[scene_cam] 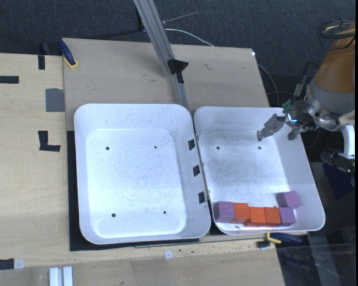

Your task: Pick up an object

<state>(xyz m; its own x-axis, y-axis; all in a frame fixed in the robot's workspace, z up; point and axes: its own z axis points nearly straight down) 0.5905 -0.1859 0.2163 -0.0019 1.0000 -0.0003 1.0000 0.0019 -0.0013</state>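
From the overhead camera, my hand (278, 127) hangs at the right of the frame, over the upper right corner of the right bin (238, 121). I cannot tell whether it is released or clenched; nothing shows between its tips. My arm (334, 79) comes in from the right edge, its orange band above the wrist at the upper right of the frame.

The things to pick up lie well apart from my hand, in a row along the lower edge of the right bin. From left to right I see a purple block (225, 211), an orange block (241, 211), a second orange block (264, 215), and a purple block at the right end (287, 215). Another purple block (288, 199) sits just above that end, near the bin's lower right corner. The blocks in the row touch one another.

The left bin (83, 159) lies beside it in the middle of the frame, its floor speckled with dark flecks. Both bins rest on the wooden counter (24, 177). A grey metal rail (155, 25) slants down from the top of the frame toward the gap between the bins.
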